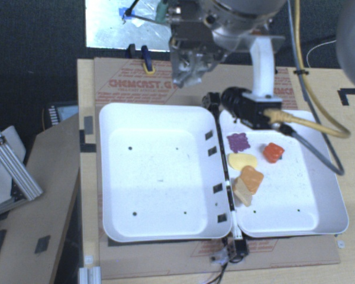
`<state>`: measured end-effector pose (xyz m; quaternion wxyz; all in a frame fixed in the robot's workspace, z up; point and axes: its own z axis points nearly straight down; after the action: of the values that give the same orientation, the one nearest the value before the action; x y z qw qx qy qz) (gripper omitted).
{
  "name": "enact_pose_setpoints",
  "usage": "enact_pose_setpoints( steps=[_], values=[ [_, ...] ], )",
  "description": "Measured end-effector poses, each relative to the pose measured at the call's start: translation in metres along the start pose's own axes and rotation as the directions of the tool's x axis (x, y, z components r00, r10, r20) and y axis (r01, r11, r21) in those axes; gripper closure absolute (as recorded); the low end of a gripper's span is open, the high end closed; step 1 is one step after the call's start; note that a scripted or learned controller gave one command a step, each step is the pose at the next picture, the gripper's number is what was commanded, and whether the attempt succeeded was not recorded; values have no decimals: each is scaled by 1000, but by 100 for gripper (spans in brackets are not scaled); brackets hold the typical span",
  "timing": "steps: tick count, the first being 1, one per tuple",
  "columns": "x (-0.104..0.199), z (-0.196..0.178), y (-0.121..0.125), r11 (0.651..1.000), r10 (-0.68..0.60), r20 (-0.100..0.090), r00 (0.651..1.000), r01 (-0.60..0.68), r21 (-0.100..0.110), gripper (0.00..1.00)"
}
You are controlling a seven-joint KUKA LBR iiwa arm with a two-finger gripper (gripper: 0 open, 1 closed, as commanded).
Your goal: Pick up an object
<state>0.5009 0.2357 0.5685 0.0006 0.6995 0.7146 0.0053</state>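
Several small objects lie in the right bin [319,218], near its left wall: a purple piece [238,141], a pale yellow piece [242,160], a red-orange piece [273,152], an orange piece [252,178] and a tan block [242,193] touching it. My gripper [188,71] hangs high over the bench's far side, just beyond the back rim of the left bin [154,176]. It is well away from the objects, up and to their left. Nothing shows in its grasp.
A black hinge strip [223,170] with clips runs between the two bins. Brown cardboard [130,83] lies under them, with a blue and yellow clamp [147,61] at the back. A metal rail [9,164] stands at the far left.
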Motion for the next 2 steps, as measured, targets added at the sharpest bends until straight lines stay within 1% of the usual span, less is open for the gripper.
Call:
enact_pose_setpoints(
  steps=[1,2],
  values=[
    [0,0,0,1000,-2,1,1000,2,1,0],
    [0,-11,0,1000,-6,-1,1000,6,-2,100]
  ],
)
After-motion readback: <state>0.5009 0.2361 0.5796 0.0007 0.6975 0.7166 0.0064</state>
